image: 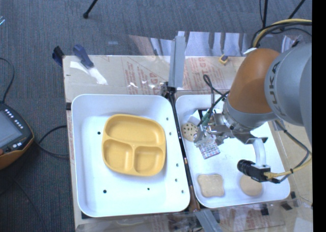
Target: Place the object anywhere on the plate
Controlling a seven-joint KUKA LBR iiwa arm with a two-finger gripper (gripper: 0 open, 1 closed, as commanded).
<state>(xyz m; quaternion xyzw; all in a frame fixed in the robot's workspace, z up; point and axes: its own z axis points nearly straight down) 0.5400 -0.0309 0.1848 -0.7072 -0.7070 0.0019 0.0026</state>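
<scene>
The claw [208,135] hangs over the right bin [270,187] near its left wall, and a small packet [209,150] sits just below it. Whether it grips the packet cannot be told. The plate [134,144] lies to the claw's left, mid left bin [86,175].

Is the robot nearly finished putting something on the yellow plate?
Not yet. The yellow three-part plastic plate in the left white bin has nothing on it. The gripper is over the right white bin, close to a small checked packet and a round spotted cookie; whether it has grabbed anything is unclear. Carrying something across to the plate is left.
</scene>
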